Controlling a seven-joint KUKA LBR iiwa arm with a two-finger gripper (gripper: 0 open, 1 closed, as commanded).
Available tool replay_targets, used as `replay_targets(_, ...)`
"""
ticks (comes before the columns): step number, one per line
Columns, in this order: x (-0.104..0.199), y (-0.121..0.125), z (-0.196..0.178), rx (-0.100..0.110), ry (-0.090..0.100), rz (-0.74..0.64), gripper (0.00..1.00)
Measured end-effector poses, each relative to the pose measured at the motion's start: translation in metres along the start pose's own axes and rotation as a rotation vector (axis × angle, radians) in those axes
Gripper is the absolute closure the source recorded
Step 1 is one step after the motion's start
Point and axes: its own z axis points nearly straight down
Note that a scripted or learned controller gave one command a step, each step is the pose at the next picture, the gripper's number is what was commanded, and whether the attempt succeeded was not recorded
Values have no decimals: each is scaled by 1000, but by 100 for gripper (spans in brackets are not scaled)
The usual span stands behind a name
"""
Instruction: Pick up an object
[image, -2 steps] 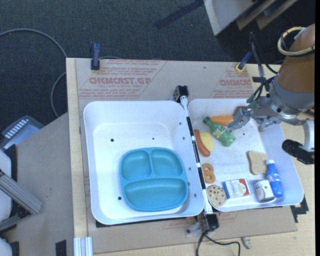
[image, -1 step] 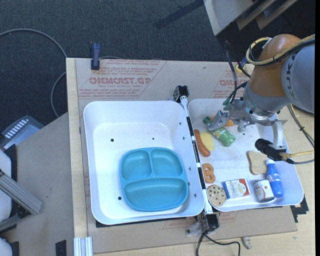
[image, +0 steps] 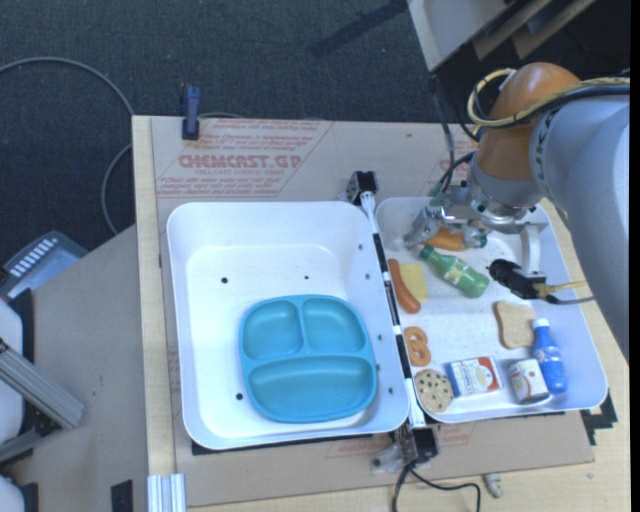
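Note:
My gripper (image: 446, 226) hangs low over the far left corner of the right bin (image: 590, 385). An orange carrot-like piece (image: 447, 240) lies right under it, partly hidden by the gripper. Just in front of it lies a green bottle (image: 455, 272) on its side. Whether the gripper touches the orange piece is unclear from this angle.
The right bin also holds a sausage (image: 404, 284) on a yellow slice, a pretzel (image: 416, 345), a cookie (image: 432, 389), a small carton (image: 472, 377), a can (image: 524, 380), a blue bottle (image: 548, 355) and a bread slice (image: 514, 322). A blue divided plate (image: 306, 357) lies in the left bin (image: 200, 240).

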Motion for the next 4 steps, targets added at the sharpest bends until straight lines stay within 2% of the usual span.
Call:
replay_targets(1,-1,0,-10,-2,-3,1,100)
replay_targets(2,-1,0,-10,-1,-3,1,0)
replay_targets(3,-26,-47,13,0,4,-2,0)
replay_targets(4,-26,-46,3,-3,4,-1,100)
